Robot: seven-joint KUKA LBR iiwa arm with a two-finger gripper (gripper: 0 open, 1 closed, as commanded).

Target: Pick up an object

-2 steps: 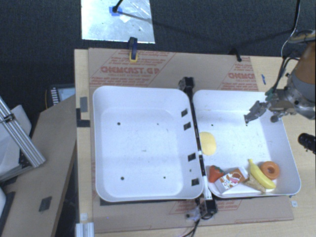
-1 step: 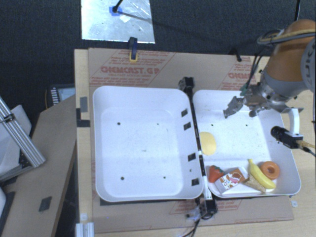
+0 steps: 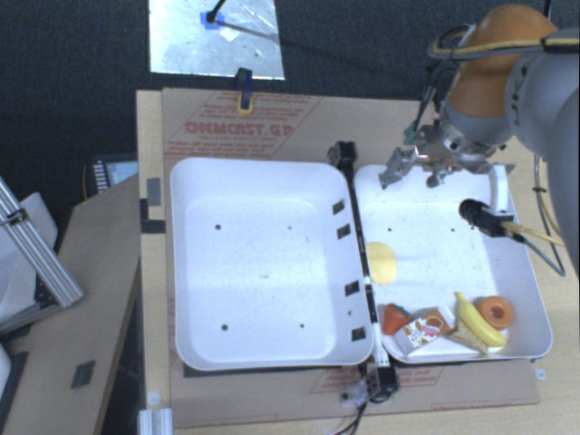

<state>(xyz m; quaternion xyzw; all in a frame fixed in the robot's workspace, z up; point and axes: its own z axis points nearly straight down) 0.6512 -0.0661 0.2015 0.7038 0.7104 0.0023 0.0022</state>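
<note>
Fingers look spread and empty on the grey two-finger gripper point(image 3: 410, 169), hovering over the right white bin's point(image 3: 526, 270) far end; yellow banana point(image 3: 478, 320) sits in the near corner, so nothing's grabbed yet.

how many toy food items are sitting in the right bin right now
5 that I can make out: a pale yellow round piece by the divider, then a red piece, small printed packet, yellow banana and orange ring-shaped piece clustered along the near edge; others may hide underneath.
</note>
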